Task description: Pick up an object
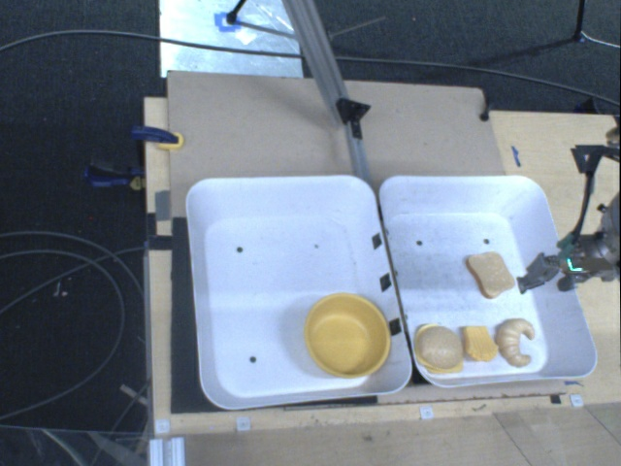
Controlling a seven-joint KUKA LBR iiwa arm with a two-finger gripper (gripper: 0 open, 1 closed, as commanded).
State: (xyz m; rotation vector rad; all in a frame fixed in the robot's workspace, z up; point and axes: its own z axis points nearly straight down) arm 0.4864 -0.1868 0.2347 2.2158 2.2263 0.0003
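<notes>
Bread slice (491, 274) lay just beside my tool (537, 278), untouched; how far my tool stood open, I couldn't tell.

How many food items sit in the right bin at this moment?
4: a bread slice mid-bin, then along the near wall a round bun, a small yellow block and a croissant. None looks hidden.
</notes>
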